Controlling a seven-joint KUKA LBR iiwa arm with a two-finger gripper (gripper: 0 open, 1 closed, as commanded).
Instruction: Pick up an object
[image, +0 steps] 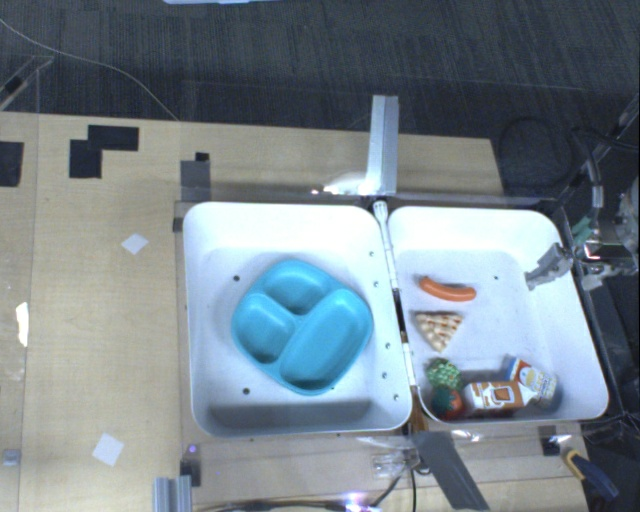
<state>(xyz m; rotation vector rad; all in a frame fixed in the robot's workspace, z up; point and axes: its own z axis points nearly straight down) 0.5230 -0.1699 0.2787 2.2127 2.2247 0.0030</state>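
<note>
We see two white bins side by side on the bench. The left bin (205, 300) holds a blue divided plate (302, 326), sitting near its centre and tilted toward five o'clock. The right bin (500, 225) holds the toy food. A hot dog (447, 290) lies near the middle, slightly toward nine o'clock. Just below it, close but apart, sits a waffle-patterned pizza slice (438, 327). Along the six o'clock wall we find a broccoli floret (443, 375) touching a red tomato-like piece (452, 403), and beside them an orange juice carton (512, 392) lying on its side. The gripper (549, 265) hangs at the right bin's three o'clock rim, well apart from every item; we cannot tell how it is set.
</note>
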